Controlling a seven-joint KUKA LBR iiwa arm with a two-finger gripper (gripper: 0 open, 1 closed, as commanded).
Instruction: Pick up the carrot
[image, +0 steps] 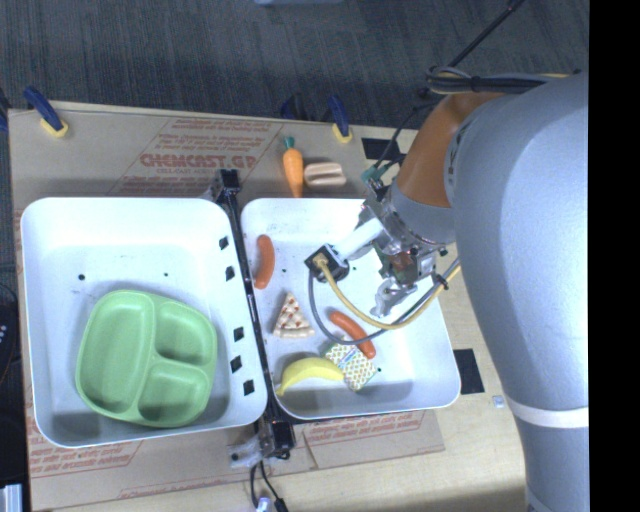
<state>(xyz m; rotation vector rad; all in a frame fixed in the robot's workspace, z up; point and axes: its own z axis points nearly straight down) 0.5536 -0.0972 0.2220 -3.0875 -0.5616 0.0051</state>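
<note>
Looking at the carrot (291, 170): it sits on the cardboard outside both bins, just past the far rim of the right bin (440, 375), beside a small bun-like toy (324, 175). Looks like a light, stiff plastic toy, smooth and tapered, so likely slippery; best to pinch across the thick orange middle, not the green top. Claw (390, 290) hangs over the right bin's inside, near a sausage (352, 331), with yellow cable looped under it. Carrot is well apart from it, up and left in the view, beyond the rim. Can't tell how the claw is set; nothing visibly held. Left bin (40, 300) holds a green divided plate (150, 355).
</note>
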